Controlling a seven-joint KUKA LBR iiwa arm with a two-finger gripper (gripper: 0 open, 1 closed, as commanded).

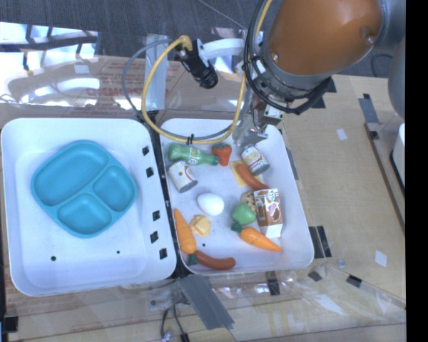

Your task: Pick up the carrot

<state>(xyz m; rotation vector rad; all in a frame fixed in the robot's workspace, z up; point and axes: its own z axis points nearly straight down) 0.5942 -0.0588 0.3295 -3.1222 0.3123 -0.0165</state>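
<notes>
Left bin: white, shallow, at 9 o'clock on the table; a blue three-part tray lies in it, toward its upper middle.
Right bin: white, just beside the left one, crowded with toy food.
Orange stick at the bin's 8 o'clock: a carrot-like piece along the left wall, with a red sausage below it at 6 o'clock.
Middle items: a green bottle at 11 o'clock, a small can under it, a white egg at centre, a yellow piece just below the egg.
Carrot: orange, lying tilted at 5 o'clock of the right bin, its thick end touching a green piece; it lies free, apart from the claw.
Carton: brown and white, just above the carrot.
Second orange piece: at 1 o'clock, beside a small jar.
Claw: at 12 o'clock of the right bin, above the jar and a red piece; whether it is apart or together I cannot tell.
Arm: the orange band fills the upper right, yellow cable looping left.
</notes>
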